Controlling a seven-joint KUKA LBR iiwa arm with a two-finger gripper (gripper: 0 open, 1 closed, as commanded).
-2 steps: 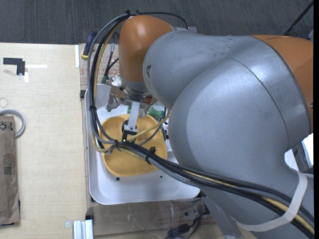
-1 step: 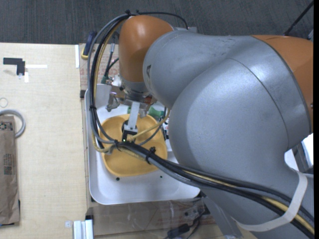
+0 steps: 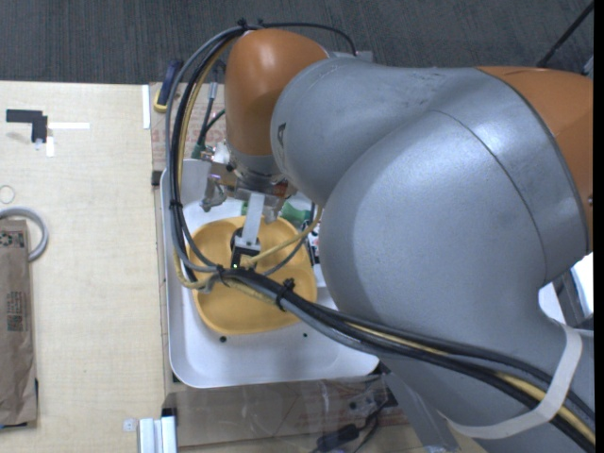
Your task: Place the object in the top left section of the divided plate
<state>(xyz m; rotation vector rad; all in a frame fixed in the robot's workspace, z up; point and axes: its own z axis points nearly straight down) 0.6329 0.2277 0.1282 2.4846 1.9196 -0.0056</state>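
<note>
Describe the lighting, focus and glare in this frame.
Camera view: the light is soft and even, with a faint sheen on the arm. The arm, near the lens, looks slightly soft, while the plate and bin are fairly sharp. Dark cables cross the plate and hide part of it.

place: robotics lab | signs: grey-orange arm (image 3: 425, 206), cable bundle (image 3: 283, 295), white bin (image 3: 245, 371), wood surface (image 3: 85, 253), carpet (image 3: 94, 17)

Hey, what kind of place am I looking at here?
Likely a robotics lab: a big grey and orange robot arm reaches over a shallow white bin holding a yellow divided plate.
</note>
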